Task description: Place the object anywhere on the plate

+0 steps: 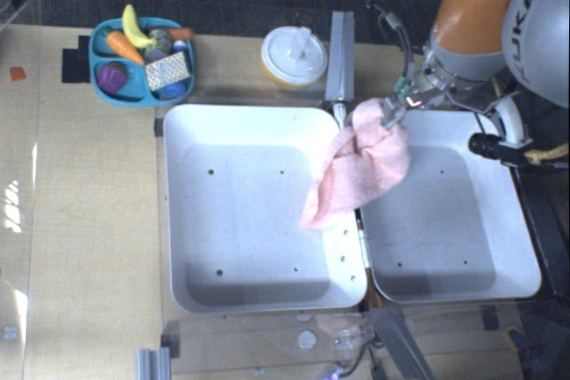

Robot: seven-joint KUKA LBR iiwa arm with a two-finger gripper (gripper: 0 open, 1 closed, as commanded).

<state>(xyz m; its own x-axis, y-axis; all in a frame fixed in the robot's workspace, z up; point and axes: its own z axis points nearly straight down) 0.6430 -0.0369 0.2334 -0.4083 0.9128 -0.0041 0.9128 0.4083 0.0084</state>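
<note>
The arm [499, 9] enters from the right as a set of bulky rounded housings. The largest one in sight is a smooth orange dome, glossy, with a pale highlight across its top. Beside it, further right, sits a light grey rounded shell bearing part of a dark printed "KUKA" lettering that curves along its surface. Under the orange dome runs a grey metallic collar, stepping down to a narrower wrist of silver and dark parts. A thin dark cable loops out from the wrist on the upper left. Small teal and reddish spots mark the wrist hardware. The end part [396, 107] is slim, metallic and greyish.
</note>
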